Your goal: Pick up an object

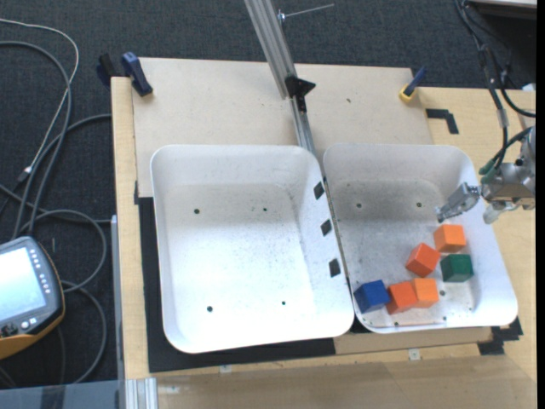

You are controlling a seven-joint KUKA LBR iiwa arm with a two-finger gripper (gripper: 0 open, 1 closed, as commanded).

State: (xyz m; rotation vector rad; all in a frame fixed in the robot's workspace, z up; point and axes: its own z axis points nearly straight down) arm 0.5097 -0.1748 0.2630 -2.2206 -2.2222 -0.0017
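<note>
Orange block, right bin: apparently light, rigid, smooth; best taken across flat opposite faces. Claw just above; open or clenched, cannot tell.

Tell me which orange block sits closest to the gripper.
The topmost orange block, just under the gripper by the right bin's far wall; the other orange blocks lie lower, toward the blue block.

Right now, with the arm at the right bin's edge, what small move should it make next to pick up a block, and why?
Probably ease the end effector down and slightly left toward the nearest orange block. It hovers above the right bin near its right wall, and that block sits just below it, at the top of the cluster with open floor above it.
</note>
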